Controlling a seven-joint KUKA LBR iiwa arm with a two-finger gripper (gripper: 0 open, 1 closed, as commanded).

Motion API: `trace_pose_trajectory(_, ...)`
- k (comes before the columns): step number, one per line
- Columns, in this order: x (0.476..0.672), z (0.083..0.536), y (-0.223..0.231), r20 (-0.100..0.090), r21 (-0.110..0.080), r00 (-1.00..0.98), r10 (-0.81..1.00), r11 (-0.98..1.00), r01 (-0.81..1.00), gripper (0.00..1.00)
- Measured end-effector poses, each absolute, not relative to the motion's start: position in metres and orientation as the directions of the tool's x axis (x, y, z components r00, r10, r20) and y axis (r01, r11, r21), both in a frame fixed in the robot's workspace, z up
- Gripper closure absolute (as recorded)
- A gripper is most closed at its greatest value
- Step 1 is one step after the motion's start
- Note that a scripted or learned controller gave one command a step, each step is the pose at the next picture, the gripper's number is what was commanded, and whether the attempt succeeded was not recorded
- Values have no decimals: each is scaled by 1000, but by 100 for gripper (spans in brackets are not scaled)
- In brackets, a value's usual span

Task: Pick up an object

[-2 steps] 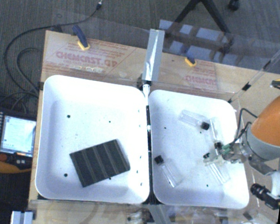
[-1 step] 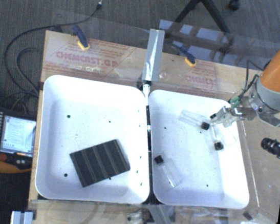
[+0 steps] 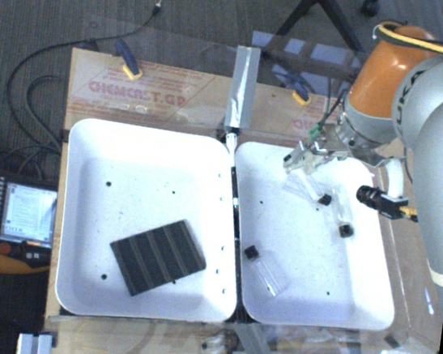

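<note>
Orange-cased pendant [image 3: 15,222] on floor, office chair base [image 3: 332,3] beyond bench.

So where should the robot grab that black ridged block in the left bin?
Probably across its two long edges, coming straight down from above. The black ridged block lies flat and slanted in the left bin, with bare floor all around it, so the fingers should turn to match its slant. The gripper is above the right bin.

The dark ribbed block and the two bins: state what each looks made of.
Dark ribbed block: looks like matte black rubber or foam; parallel grooves, no shine. The material stays uncertain.
Left bin and right bin: probably white moulded plastic; smooth, rounded corners, soft sheen, small dark specks.
</note>
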State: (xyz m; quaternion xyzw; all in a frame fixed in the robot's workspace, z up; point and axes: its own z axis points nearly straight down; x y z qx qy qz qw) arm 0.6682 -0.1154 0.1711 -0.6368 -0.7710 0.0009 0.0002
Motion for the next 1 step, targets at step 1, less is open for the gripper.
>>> trace_pose_trajectory(1,668,240,-59,-2,-1,-123,992,123,992,100)
